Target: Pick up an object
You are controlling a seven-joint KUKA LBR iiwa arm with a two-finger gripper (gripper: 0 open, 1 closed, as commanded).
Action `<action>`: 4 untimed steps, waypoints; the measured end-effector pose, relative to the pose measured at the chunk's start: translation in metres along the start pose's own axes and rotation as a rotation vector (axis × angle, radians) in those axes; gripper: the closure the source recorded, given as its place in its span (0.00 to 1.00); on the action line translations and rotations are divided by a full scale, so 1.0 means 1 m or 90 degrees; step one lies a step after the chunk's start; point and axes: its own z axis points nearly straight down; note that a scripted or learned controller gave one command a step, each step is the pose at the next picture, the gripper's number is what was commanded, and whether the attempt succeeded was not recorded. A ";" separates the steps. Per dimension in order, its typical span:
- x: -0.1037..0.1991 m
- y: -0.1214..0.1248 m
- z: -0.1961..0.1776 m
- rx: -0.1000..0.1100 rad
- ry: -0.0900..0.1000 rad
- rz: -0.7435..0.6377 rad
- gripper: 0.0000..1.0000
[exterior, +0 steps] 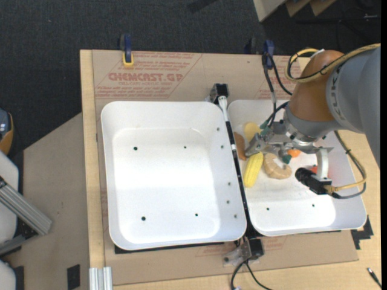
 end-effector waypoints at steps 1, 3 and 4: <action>-0.077 -0.016 -0.001 -0.002 -0.003 0.003 0.00; -0.013 -0.091 -0.016 -0.005 -0.002 0.000 1.00; 0.062 -0.012 -0.106 -0.013 -0.001 -0.008 1.00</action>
